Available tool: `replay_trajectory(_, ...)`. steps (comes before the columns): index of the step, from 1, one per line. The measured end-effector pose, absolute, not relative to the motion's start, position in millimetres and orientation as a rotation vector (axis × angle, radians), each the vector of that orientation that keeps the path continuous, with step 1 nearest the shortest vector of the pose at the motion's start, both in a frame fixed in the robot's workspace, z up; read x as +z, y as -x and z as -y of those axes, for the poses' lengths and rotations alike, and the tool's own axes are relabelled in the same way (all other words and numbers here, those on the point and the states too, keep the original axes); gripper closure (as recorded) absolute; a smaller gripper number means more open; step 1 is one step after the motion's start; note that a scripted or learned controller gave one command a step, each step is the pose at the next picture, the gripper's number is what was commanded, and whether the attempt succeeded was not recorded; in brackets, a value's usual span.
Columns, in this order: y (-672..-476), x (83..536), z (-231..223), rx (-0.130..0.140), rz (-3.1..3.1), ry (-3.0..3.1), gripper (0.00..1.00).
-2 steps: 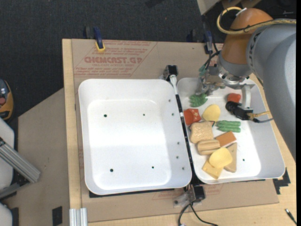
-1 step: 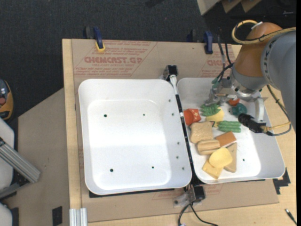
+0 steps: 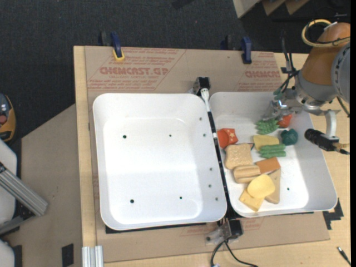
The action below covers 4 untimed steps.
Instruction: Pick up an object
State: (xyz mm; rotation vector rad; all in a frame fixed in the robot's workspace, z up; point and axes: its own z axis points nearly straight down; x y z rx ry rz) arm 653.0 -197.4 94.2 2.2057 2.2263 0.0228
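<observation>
The grey arm [image 3: 325, 71] with its orange band reaches in from the right, wrist bent downward, its pincer [image 3: 275, 111] lowered at the upper part of the right-hand side.

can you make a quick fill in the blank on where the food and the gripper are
1. All the food lies in the ___ bin.
2. The gripper hangs over that bin's ___ end.
3. The red piece lies beside the ___ between the bins.

Missing words: right; far; divider
</observation>
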Motion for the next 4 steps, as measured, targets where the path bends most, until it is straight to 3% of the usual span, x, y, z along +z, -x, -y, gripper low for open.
replay_trajectory(1,-635.9,182.9,189.2,0.009,-2.216,-2.211,1.0)
replay_trajectory(2,-606.4,90.5,224.0,0.006,-2.219,-2.225,1.0)
replay_trajectory(3,-671.7,159.4,151.4,0.014,-2.226,-2.204,1.0)
replay_trajectory(4,-608.5,118.5,164.6,-0.008,-2.224,-2.229,1.0)
